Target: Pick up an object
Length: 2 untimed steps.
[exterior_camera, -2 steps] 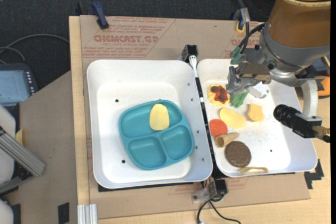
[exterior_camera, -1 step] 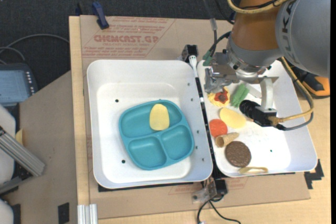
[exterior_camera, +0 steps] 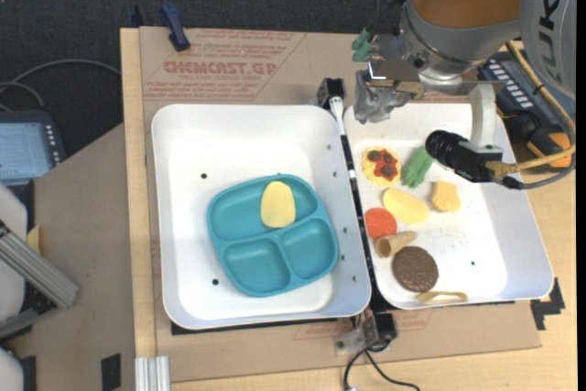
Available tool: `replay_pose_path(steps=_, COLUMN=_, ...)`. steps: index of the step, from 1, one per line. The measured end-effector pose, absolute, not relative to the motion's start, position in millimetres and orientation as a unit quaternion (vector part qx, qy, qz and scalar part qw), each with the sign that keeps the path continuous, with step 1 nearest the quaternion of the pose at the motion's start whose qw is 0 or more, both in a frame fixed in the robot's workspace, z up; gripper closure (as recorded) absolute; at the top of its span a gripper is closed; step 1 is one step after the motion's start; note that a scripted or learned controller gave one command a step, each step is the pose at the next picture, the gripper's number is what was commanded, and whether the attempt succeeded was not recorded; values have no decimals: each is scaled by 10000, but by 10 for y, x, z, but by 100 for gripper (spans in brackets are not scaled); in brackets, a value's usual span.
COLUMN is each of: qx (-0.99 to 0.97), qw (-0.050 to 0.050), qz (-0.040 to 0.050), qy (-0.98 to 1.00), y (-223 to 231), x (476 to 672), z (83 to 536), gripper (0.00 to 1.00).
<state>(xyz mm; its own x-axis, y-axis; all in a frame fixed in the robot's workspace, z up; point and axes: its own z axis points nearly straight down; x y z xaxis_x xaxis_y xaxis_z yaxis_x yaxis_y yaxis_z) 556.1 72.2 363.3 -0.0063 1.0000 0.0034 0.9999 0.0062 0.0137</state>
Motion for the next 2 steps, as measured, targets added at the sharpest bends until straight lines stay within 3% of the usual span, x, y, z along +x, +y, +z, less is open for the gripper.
replay_pose_path(steps=1, qx=7067, qw=14, qz=11, qy=7075, y=695, x=5559, z=3664, gripper=100)
replay_pose_path(steps=2, qx=7076, qw=-32, qz=-38, qy=7066, y=687, x=5312, z=2736, gripper=100)
